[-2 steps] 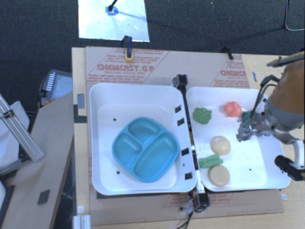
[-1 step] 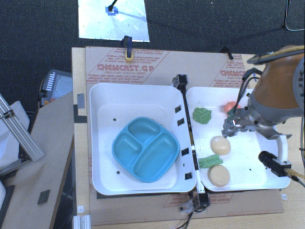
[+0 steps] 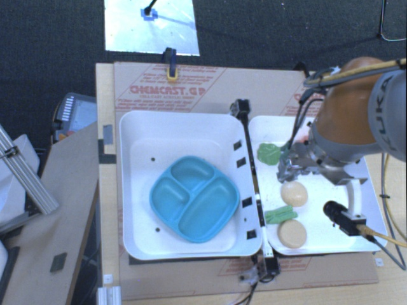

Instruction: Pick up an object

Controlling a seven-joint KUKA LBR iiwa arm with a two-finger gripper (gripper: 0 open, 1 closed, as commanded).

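The right bin (image 3: pixel 318 243) holds a green leafy piece (image 3: pixel 269 153) at its upper left. Below that lie a cream round object (image 3: pixel 294 194), a green flat piece (image 3: pixel 280 215) and another cream round object (image 3: pixel 292 234). My gripper (image 3: pixel 286 169) hangs low over the bin, between the leafy piece and the upper cream object, just above that cream object. A blue divided plate (image 3: pixel 194 197) lies in the left bin (image 3: pixel 140 132).
A black divider with clips (image 3: pixel 249 170) runs between the two bins. A black part of the arm (image 3: pixel 343 218) reaches over the right bin's lower right. Cables (image 3: pixel 305 107) hang by the wrist. A yellow clamp (image 3: pixel 172 65) sits at the bench's far edge.
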